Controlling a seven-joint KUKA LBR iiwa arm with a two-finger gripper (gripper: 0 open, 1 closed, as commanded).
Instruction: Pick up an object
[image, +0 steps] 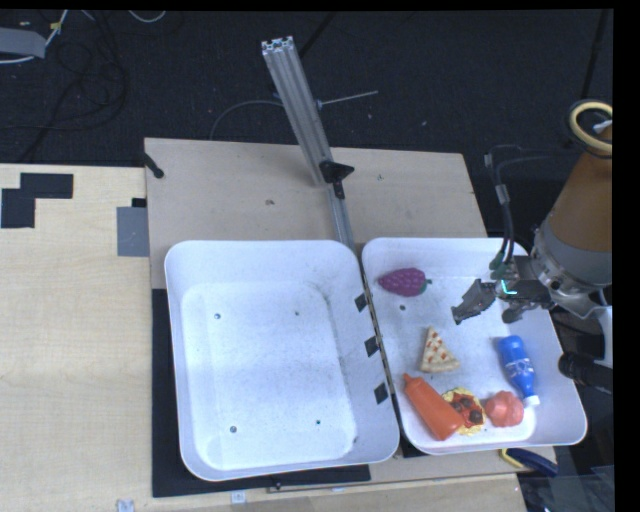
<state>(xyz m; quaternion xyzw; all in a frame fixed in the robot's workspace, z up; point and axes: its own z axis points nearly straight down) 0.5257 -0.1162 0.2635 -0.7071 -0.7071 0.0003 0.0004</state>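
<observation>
hovering above the right bin (560, 436), gripper (492, 303) seen with fingers spread apart, nothing held between them, pizza slice (437, 352) just below-left, blue bottle (516, 366) nearby, purple fruit (403, 282) apart, no legible writing noted

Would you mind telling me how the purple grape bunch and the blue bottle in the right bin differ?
The purple grape bunch is a rounded, bumpy cluster; the blue bottle is slim and smooth with a white cap. The grapes lie near the bin's far left corner, the bottle by its right wall. Both rest loose in the right bin, apart from the gripper.
</observation>
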